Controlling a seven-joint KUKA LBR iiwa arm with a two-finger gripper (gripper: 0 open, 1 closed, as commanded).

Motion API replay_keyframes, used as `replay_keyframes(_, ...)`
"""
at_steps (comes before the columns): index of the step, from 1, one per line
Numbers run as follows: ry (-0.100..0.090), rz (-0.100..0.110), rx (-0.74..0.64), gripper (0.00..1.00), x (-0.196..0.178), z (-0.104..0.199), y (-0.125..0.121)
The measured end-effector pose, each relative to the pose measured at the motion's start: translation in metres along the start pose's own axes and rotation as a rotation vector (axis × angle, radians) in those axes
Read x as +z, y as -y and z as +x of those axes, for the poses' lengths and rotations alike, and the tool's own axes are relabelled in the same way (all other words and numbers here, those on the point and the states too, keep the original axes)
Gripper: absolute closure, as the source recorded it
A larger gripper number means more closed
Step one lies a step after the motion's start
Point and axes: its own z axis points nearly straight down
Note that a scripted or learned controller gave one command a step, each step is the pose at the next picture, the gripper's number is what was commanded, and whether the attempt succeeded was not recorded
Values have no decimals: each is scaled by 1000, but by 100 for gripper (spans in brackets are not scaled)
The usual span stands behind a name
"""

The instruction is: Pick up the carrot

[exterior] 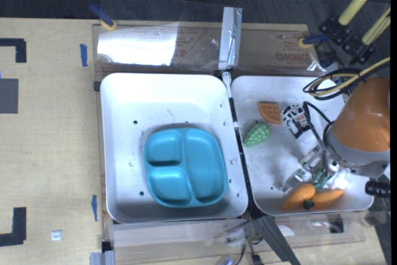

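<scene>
Two white bins sit side by side on the bench. On the left, one bin [118, 102] holds a blue plate [185, 166] with three parts in it, lying near the bin's front edge.

In the other bin [273, 195] on the right, the carrot [313, 197] lies down flat by the front edge, close to the front right corner. It is orange with a bit of green in the middle (the green part looks like its leafy top, though it is hard to tell). One fat orange lump lies on the left and a thinner orange piece points to the right.

A grey arm [363, 124] with the orange band comes in from the right side. Its gripper [308, 174] hangs low over the carrot, right above it, maybe touching it. I cannot tell if the fingers are spread or pressed together, because the shiny metal parts blur into each other. I cannot see the carrot between them.

Near the middle of the right bin's left wall lies a bumpy green toy [256, 133]. Just behind it, toward the back edge, is a small tan waffle-like piece [269, 112]. Next to that sits a little black and white thing [295, 119].
</scene>
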Motion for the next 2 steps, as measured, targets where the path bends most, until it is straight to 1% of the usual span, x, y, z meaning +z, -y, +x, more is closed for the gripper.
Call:
replay_keyframes(1, 7, 0, -124, 0, -1, 16, -16)
replay_keyframes(2, 2, 2, 181, 0, -26, -11, 11)
